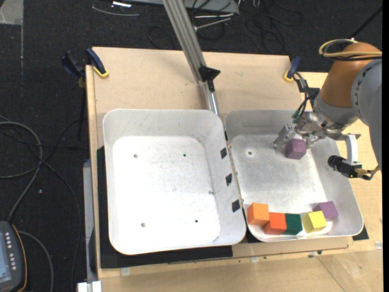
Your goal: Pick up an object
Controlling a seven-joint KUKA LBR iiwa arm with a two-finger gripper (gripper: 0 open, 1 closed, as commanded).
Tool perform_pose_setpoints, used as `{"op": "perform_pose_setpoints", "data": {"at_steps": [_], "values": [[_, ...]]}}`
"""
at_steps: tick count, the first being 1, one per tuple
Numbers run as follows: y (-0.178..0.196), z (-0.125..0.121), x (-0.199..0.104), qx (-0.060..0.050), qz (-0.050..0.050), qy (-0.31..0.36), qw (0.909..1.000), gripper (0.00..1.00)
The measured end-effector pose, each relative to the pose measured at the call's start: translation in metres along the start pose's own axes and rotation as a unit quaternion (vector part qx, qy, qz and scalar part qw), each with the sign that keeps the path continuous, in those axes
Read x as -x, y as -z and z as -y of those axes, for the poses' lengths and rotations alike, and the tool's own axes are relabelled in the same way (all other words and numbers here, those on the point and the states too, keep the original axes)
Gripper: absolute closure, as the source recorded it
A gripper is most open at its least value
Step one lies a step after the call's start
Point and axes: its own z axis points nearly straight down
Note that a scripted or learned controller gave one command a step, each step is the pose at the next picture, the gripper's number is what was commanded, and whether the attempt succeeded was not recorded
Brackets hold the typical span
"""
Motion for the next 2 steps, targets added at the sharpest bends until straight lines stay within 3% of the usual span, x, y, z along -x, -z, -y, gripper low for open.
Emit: {"op": "perform_pose_setpoints", "data": {"at_steps": [1, 2], "values": [[0.005, -0.030, 0.012, -0.003, -0.005, 0.002, 1.0000, 0.00], [0.005, 0.005, -0.028, 0.002, -0.001, 0.003, 1.0000, 0.00]]}}
